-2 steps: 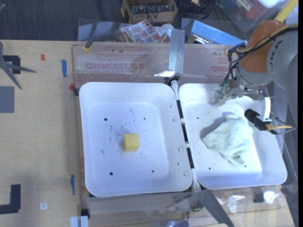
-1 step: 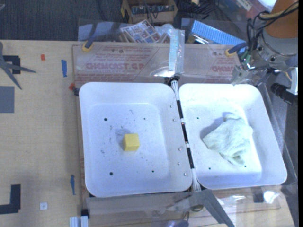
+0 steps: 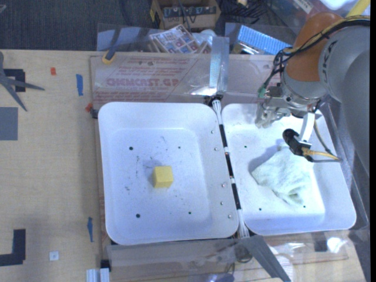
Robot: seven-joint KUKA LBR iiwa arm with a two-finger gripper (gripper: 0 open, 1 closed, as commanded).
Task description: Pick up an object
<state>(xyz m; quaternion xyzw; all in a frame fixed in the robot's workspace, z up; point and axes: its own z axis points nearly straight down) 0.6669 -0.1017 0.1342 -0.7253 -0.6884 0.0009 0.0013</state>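
Note:
A small yellow cube [image 3: 163, 177] lies near the middle of the left white bin [image 3: 117, 122]. A crumpled white cloth [image 3: 285, 175] rests in the right white bin [image 3: 335, 216], toward its centre. My gripper [image 3: 268, 117] hangs over the far left part of the right bin, up and to the left of the cloth and apart from it. Its fingers stand slightly apart with nothing between them. The grey arm with its orange band [image 3: 311, 46] comes in from the upper right.
A clear plastic sheet with red lettering [image 3: 153, 78] lies behind the bins, with boxes and clutter [image 3: 182, 10] beyond it. A wooden benchtop [image 3: 41, 157] spreads to the left, with blue tape marks. A metal divider [image 3: 226, 157] runs between the bins.

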